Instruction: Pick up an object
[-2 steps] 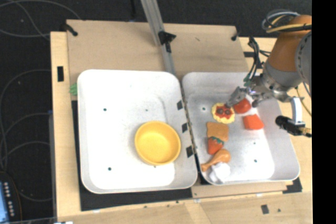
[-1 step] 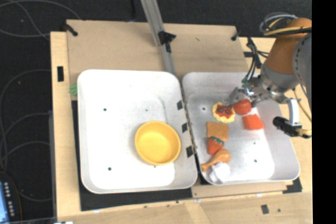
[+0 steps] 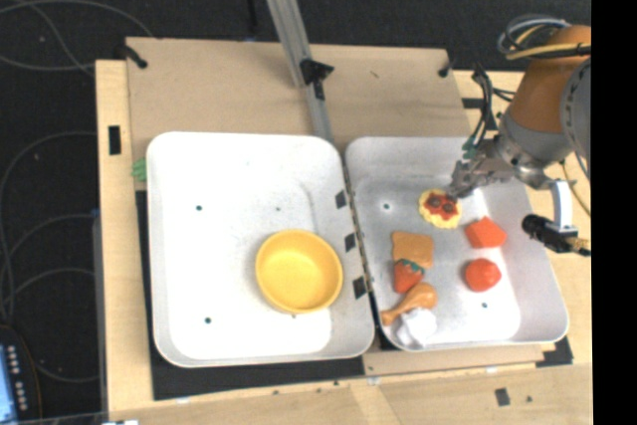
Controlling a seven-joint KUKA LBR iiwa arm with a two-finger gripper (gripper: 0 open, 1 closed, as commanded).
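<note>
The gripper (image 3: 461, 182) is hanging low over the right-hand bin (image 3: 528, 323), its tip sitting right at the upper edge of a small round pizza toy (image 3: 439, 208). How wide the claw is standing cannot be told from this slanted view, and nothing is visibly caught in it.

The pizza toy, the likeliest target, is lying just below and to the left of the claw. Below and to the right, close by, an orange-red block (image 3: 486, 234) is resting, with a red round piece (image 3: 482, 275) beyond it. Further below and left a tan slice (image 3: 412, 246), a red pepper-like piece (image 3: 406, 275), a drumstick (image 3: 412, 301) and a white item (image 3: 418, 324) are crowding together.

Risk, as judged: the claw is meeting the flat disc at its rim rather than its centre, so a closing motion is likely to be skidding it across the smooth white floor or pinching nothing. The neighbouring block is leaving little clearance on that side.

Well to the left, the second bin (image 3: 199, 164) is holding a yellow bowl (image 3: 298, 271). Both bins are sitting on a tan board (image 3: 219, 85) over dark flooring, with a metal post (image 3: 284, 0) rising above and to the left of the claw.
</note>
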